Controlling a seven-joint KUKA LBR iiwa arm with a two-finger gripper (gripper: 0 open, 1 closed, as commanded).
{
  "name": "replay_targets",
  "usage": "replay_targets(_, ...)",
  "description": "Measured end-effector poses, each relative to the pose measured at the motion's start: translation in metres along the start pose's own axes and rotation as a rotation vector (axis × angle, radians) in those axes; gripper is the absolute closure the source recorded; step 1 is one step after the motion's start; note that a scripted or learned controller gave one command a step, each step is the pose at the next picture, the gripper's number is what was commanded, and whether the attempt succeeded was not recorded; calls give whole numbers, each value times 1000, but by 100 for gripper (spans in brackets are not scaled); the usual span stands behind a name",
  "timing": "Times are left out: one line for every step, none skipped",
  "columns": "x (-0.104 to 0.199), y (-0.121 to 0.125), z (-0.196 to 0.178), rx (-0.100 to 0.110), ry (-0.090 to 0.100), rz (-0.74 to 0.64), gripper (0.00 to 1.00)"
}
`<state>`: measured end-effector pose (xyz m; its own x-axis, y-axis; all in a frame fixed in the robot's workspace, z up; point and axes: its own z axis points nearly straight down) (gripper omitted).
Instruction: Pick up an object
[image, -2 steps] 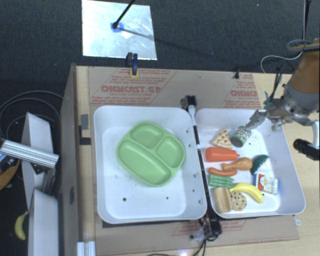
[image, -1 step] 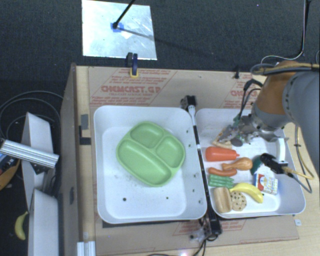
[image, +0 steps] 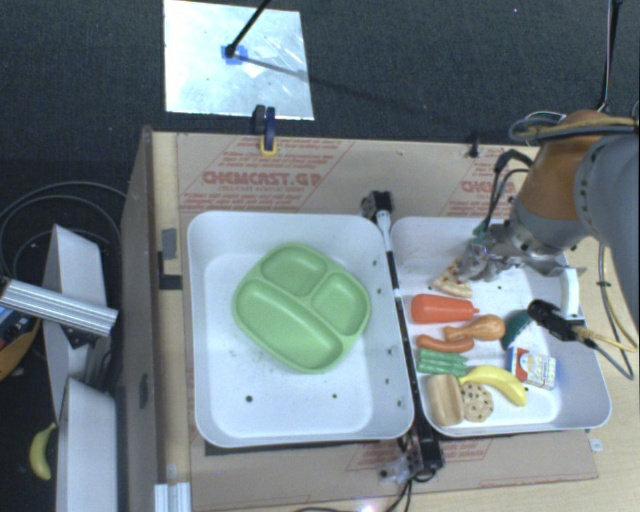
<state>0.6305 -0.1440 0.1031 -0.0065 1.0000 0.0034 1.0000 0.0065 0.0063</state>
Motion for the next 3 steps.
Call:
replay_targets(0, 1, 0, -4, -2, 0, 0)
replay_targets(-26, 43, 14, -8, -3, 1, 0)
replay_targets(-26, 40, 6, -2, -6, -1, 100)
